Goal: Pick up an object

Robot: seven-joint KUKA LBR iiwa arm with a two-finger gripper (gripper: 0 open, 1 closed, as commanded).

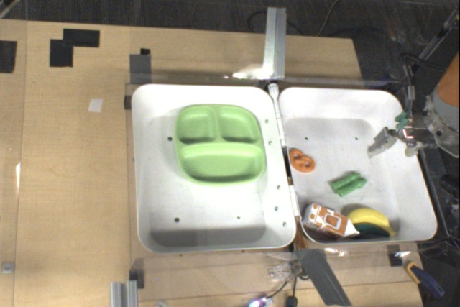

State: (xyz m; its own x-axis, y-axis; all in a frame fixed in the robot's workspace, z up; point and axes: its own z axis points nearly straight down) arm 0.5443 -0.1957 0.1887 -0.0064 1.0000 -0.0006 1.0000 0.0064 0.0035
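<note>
My arm [445,101] got chopped off by the right edge, just a sliver of orange showing. Gripper [392,139] was too small and blurry to read. The dark thing [370,230] under the banana [368,217] was mostly hidden, couldn't tell what.

You see the light wooden surface [72,176] bearing two shallow white plastic bins, left [154,226] and right [338,111], touching side by side.
</note>
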